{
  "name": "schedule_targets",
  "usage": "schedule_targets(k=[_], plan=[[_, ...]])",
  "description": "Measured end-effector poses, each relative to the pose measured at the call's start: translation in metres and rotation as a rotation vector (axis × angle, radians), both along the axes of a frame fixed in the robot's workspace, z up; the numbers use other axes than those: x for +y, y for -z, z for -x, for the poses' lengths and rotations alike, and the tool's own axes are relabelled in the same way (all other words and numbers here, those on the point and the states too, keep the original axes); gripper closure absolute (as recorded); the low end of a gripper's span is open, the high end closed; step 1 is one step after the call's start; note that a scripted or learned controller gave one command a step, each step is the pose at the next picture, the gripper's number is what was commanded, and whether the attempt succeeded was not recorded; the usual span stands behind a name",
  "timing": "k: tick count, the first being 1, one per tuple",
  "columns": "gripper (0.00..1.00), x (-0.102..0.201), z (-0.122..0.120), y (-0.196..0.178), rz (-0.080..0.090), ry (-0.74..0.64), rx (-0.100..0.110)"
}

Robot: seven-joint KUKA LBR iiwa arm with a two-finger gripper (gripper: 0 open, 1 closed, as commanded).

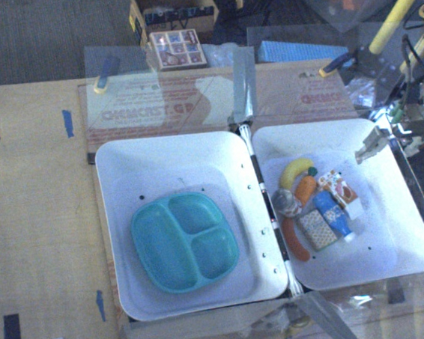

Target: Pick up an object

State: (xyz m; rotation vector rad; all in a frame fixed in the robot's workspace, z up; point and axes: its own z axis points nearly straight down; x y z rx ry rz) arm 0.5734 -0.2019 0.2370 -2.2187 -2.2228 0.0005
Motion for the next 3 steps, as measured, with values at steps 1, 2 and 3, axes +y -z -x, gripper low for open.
schedule_targets(k=[1,2,3], plan=[[0.00,0.035,-0.002,0.135,0.001,-0.123,-0.002],[1.00,0.032,-0.002,0.125,0.002,-0.118,-0.005],[1.00,0.136,-0.004,0.041,0.001,-0.055,-0.001]])
